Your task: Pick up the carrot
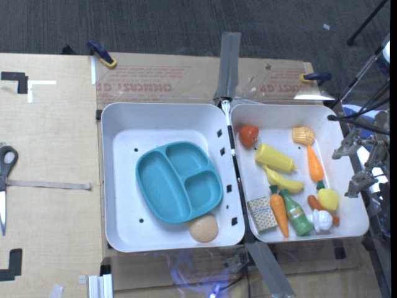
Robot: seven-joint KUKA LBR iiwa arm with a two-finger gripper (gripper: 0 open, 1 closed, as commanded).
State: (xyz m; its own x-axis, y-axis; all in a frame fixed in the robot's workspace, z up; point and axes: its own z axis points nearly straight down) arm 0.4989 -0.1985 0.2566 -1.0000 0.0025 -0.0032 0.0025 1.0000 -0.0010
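Note:
An orange carrot (279,213) with a green top lies near the front of the right bin (347,231), between a cracker box (262,214) and a green bottle (296,215). A second carrot-like orange piece (315,162) lies further back, near the bin's right wall. My gripper (348,168) hangs at the right edge of that bin, over its rim, right of both carrots. Its two grey fingers stand apart with nothing between them.
The right bin also holds a tomato (248,135), a yellow bottle (275,157), corn (303,135), a banana (285,180), a lemon (327,198) and a white piece (321,220). The left bin (118,166) holds a blue divided plate (178,181) and a bread roll (203,228).

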